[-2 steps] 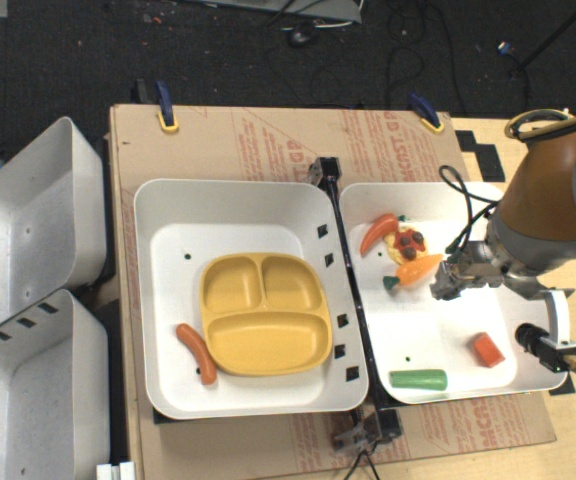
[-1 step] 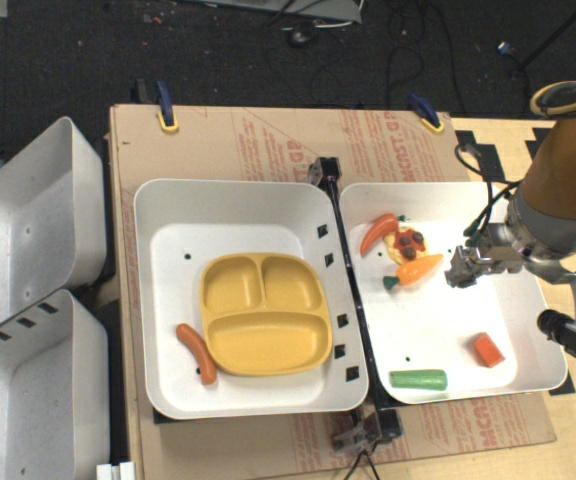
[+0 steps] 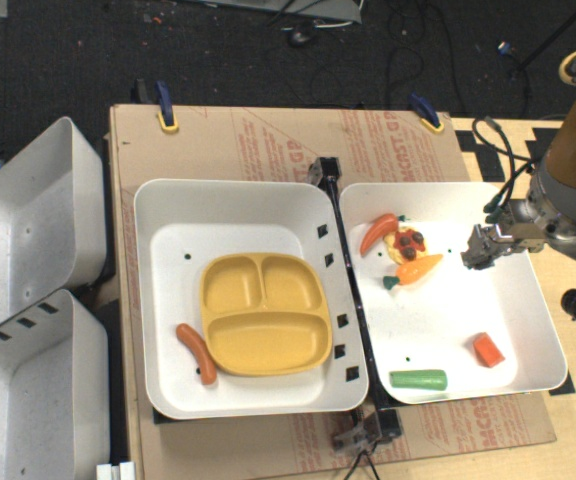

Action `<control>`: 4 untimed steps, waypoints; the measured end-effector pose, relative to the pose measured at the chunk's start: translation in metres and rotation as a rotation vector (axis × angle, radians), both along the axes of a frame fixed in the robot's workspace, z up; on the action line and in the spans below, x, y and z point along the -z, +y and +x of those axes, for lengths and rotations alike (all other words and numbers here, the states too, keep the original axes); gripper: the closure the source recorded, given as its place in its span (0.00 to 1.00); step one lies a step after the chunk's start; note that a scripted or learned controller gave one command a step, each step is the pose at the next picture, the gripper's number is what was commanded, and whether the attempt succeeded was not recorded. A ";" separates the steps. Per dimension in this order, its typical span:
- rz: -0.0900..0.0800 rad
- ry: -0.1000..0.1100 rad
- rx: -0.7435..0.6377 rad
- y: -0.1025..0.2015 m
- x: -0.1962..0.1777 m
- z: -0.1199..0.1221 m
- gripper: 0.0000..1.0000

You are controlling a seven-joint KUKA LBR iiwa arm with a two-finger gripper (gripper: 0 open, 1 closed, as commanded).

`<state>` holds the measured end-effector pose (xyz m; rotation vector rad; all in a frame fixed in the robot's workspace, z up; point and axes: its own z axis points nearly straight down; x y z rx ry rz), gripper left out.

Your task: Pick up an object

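My gripper (image 3: 480,251) hovers over the right bin (image 3: 528,298) near its upper right part, with the arm coming in from the right. To its left lie a red-orange chili (image 3: 377,232), a small pizza slice with dark toppings (image 3: 408,242) and an orange carrot with a green end (image 3: 418,269). Near the bin's front sit an orange-red block (image 3: 487,349) and a green cucumber-like stick (image 3: 418,378). Nothing shows between the fingers.
The left bin (image 3: 168,258) holds a yellow divided plate (image 3: 265,313) and a sausage (image 3: 197,353) at its front left. Two spare white bins (image 3: 28,228) stand off the bench to the left. Cables run behind the bench at right.
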<state>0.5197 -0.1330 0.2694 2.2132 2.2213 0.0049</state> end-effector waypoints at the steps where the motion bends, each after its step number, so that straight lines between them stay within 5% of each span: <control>1: 0.002 0.003 -0.004 0.053 -0.001 0.026 1.00; 4: 0.003 0.004 -0.004 0.202 0.020 0.077 1.00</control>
